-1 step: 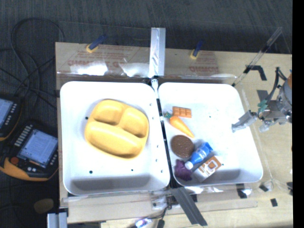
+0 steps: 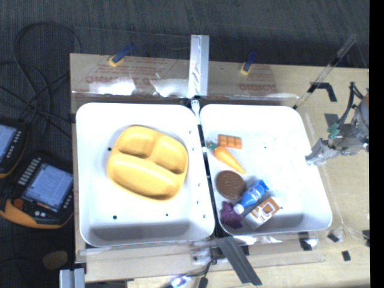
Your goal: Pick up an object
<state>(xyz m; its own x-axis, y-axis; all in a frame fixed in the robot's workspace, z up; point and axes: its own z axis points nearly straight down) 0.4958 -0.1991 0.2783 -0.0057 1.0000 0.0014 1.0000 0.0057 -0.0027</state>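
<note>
Two shallow white bins are sitting side by side on the bench, and the right bin [image 2: 300, 161] is holding the small pickable things. A toy carrot [image 2: 229, 157] is lying just below an orange waffle-like block [image 2: 230, 141] near the divider; lower down a brown round cookie [image 2: 230, 185] is touching a blue-and-white bottle [image 2: 252, 198], with a purple piece [image 2: 230, 215] and a small orange carton [image 2: 264, 212] crowding the lower middle of the frame. The left bin [image 2: 90, 221] is carrying a large yellow moulded tray [image 2: 147, 161]. At the right edge, the gripper [image 2: 321, 153] is hovering over the right bin's rim, well apart from the cluster; I cannot tell its state. Judging by looks, the carrot is probably light, rigid, smooth plastic, so gripping across its thicker end seems safest.
</note>
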